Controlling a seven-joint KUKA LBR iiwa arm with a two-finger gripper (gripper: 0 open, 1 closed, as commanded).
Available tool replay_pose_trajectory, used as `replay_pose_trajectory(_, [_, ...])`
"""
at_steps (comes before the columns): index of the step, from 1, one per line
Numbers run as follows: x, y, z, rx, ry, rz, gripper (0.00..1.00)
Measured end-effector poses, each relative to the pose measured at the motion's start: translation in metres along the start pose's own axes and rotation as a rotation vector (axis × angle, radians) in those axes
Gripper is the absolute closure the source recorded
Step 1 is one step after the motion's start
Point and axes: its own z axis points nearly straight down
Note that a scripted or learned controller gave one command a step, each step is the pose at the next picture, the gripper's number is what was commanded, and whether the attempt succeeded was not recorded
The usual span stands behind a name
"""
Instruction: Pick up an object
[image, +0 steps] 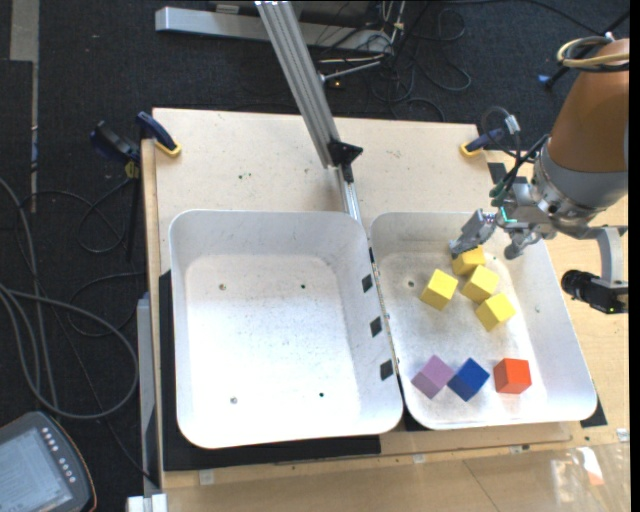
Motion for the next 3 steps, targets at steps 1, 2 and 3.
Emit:
replay_pose_trajectory(1, [0.002, -0.007, 0.062, 0.007, 0.001, 0.001, 0.0])
replay_pose_trajectory(2, [0.005, -0.003, 0.107, 0.005, 0.001, 0.001, 0.0])
replay_pose_trajectory(3, [0.006, -0.005, 0.161, 0.006, 0.001, 0.001, 0.0])
